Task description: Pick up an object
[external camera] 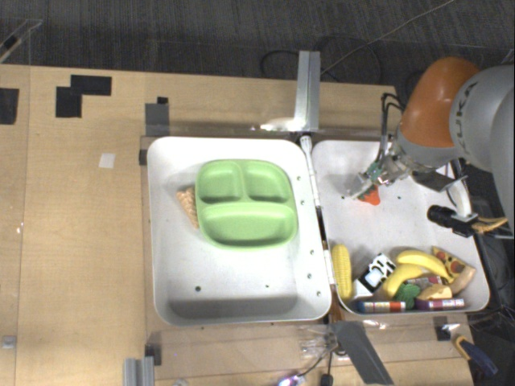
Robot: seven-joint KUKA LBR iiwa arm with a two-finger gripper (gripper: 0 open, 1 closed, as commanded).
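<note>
Camera view looks down at a slant on two white bins set side by side on a pale wooden bench (72, 240). In the left bin (173, 296) a green divided plate (244, 202) lies face up, and a tan, crumbly-looking thing (187, 206) pokes out from under its left edge; most of it is hidden by the plate, so what it is cannot be made out.

From the right the arm (455, 115) reaches into the right bin (338, 163), its orange band and grey body cut off by the edge of the picture. The gripper (372, 185) hangs low over the upper middle of that bin, right at a small red-orange object (370, 199) that lies on the bin floor. Tip and object overlap from this angle (whether they touch or stand just apart cannot be told), and the gripper is too small and blurred to say whether it is wide, narrow or gripping anything.

Along the bin's lower edge sits a crowded heap: a corn cob (342, 270) upright against the left wall, a black-and-white block (372, 273), two bananas (418, 266), a slice-shaped piece (456, 269) at the right, and markers (410, 304) lying flat in front. Several smaller pieces are buried among these and cannot be identified.
</note>
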